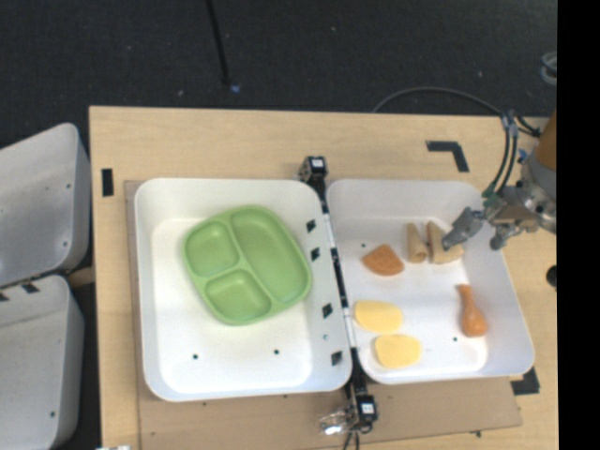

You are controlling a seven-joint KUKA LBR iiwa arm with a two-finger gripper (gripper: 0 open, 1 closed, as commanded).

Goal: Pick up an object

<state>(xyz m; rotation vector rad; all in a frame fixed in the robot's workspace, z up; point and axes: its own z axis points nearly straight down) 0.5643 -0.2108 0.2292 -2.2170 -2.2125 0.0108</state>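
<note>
Camera view from above gives us the wooden bench (234, 139) with its two shallow white bins set side by side, their inner walls touching along a clipped seam down the middle. We see the left bin (159, 345) holding a green divided plate (246, 264), three compartments, lying flat and turned at a slant. We see the right bin (422, 345) holding the small pieces: an orange-brown rounded lump (382, 261) near its centre, two pale beige sticks (426, 243) standing just beside each other to the right of that lump, two pale yellow oval pieces (378, 316) and (397, 351) near the front, one behind the other and close to the seam, and an orange carrot-shaped piece (472, 311) toward the right wall, well apart from the yellow ones. We find the gripper (480, 231) reaching in from the right, low over the bin's upper right part; its two fingers are spread apart with nothing between them. We note that one grey finger (458, 230) points down-left and lies just beside the right-hand beige stick, though we cannot tell whether it touches it. We also see a dark cable (427, 92) arcing over the bench's far edge
</note>
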